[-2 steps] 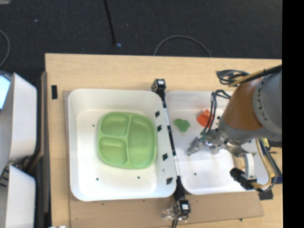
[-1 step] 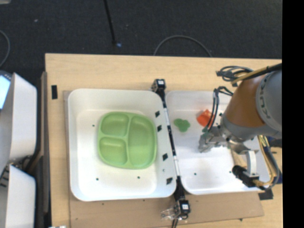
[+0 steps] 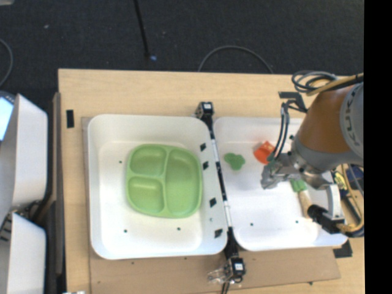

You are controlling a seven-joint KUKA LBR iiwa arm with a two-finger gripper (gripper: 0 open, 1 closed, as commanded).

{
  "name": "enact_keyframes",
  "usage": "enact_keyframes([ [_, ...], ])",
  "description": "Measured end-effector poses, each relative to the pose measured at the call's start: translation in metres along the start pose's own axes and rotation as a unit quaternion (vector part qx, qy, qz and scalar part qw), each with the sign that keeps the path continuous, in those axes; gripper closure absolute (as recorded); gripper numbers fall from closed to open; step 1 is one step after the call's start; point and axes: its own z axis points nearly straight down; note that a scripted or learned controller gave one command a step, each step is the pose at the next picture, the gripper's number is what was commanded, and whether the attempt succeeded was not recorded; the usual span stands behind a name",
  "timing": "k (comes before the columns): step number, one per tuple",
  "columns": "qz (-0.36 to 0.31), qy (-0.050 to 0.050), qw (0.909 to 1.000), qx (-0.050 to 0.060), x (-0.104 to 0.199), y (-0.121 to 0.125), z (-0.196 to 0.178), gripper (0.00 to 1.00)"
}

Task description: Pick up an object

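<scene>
The arm's gripper (image 3: 271, 177) hangs low over the right bin (image 3: 257, 225); how far it is open, and whether it has hold of anything, cannot be told. Just beside it, toward the divider, lie an orange object (image 3: 263, 152) and a small green object (image 3: 234, 160). In the left bin (image 3: 104, 231) rests 1 green divided plate (image 3: 164, 180).

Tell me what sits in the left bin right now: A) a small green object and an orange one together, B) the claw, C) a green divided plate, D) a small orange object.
C: the green divided plate lies alone in the left bin, while the small orange object and small green object are in the right bin.
</scene>
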Motion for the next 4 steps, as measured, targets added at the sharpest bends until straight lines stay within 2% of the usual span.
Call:
enact_keyframes([
  [1,0.0,0.0,1.0,-0.001,-0.001,0.002,-0.054,1.0],
  [3,-0.003,0.002,1.0,0.001,0.11,0.006,-0.084,1.0],
  [4,-0.001,0.001,1.0,0.003,0.157,-0.001,-0.075,1.0],
])
